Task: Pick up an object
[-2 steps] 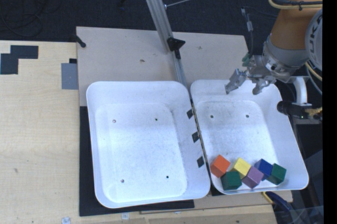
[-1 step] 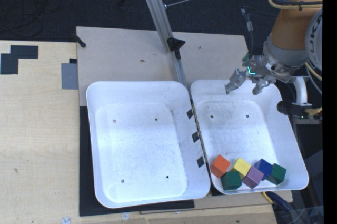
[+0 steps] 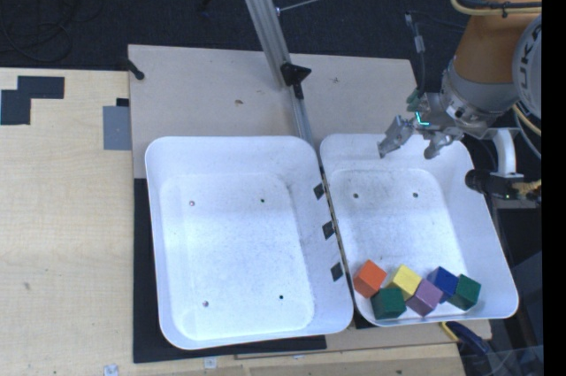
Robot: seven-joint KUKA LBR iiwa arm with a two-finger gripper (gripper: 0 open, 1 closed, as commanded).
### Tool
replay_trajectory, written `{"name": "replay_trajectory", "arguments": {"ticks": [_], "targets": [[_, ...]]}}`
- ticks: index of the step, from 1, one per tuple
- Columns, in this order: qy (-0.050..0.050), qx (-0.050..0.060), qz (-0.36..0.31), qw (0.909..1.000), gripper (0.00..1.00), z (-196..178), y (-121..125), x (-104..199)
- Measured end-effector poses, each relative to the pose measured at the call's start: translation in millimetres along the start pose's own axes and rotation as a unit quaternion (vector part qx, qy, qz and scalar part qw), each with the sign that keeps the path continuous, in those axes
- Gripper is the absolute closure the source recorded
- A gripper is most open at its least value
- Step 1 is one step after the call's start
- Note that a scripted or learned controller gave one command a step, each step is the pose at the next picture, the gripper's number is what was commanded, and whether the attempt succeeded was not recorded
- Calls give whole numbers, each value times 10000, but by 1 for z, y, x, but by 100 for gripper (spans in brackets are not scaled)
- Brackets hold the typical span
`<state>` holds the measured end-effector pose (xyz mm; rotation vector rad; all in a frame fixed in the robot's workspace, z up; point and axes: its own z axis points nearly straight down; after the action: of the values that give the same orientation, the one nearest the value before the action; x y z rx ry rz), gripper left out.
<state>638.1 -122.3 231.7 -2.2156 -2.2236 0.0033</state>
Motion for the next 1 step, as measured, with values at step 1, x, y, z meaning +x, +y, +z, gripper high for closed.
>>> {"name": "replay_trajectory", "arguments": {"ticks": [1], "targets": [[0, 0, -1, 10000, 0, 0, 0, 0]]}}
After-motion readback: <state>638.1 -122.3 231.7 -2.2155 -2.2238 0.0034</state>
